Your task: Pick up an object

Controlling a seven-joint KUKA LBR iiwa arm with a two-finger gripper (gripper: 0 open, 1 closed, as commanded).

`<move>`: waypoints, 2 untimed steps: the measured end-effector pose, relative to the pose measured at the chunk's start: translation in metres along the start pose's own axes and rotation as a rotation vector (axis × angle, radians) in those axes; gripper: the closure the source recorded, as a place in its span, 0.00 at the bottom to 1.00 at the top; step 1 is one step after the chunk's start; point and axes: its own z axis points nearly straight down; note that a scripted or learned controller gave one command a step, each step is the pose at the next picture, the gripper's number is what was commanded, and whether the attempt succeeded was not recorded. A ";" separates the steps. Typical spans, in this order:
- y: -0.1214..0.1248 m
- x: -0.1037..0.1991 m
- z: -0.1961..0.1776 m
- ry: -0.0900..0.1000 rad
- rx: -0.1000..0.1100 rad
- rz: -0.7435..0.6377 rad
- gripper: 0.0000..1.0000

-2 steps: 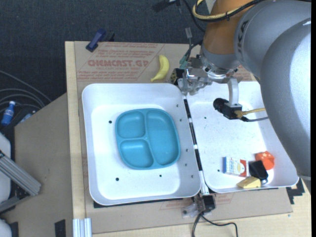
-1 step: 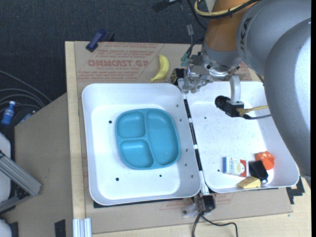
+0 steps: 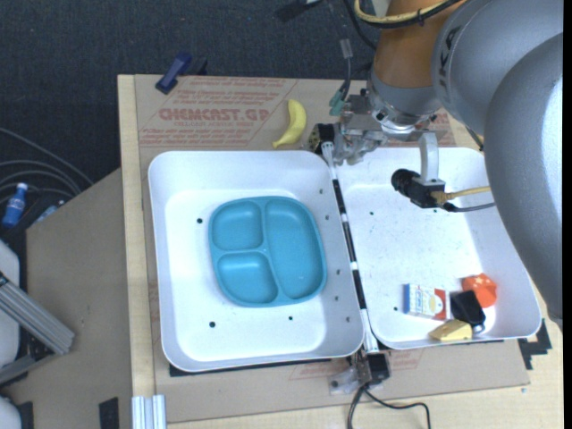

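- Gripper (image 3: 347,143) sits at far edge of the bins, over the spot where the two rims meet; open or closed can't be told from this angle, and nothing is seen held in it.
- Arm (image 3: 500,70), grey w/ orange band (image 3: 416,7), comes in from view's right, above far part of right bin (image 3: 393,239).
- Banana (image 3: 291,123) lies just beside gripper on view's left, on the brown board (image 3: 214,105) beyond the bins, not in either bin.
- Left bin (image 3: 179,311) holds a blue divided plate (image 3: 266,250), flat, roughly centred, 3 compartments, well apart from gripper.
- Other pickable items are bunched in right bin's near right corner, far from gripper:
- small carton (image 3: 424,301), white w/ blue & red, lying flat;
- black item (image 3: 466,307) just right of carton, close to or touching it;
- orange item (image 3: 479,286) just behind the black one;
- yellow block (image 3: 451,332) at near rim, in front of the black item.
- Blue object (image 3: 172,74) lies at board's far left corner, well apart from bins.
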 end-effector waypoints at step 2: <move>0.001 0.001 -0.020 -0.001 -0.004 -0.002 1.00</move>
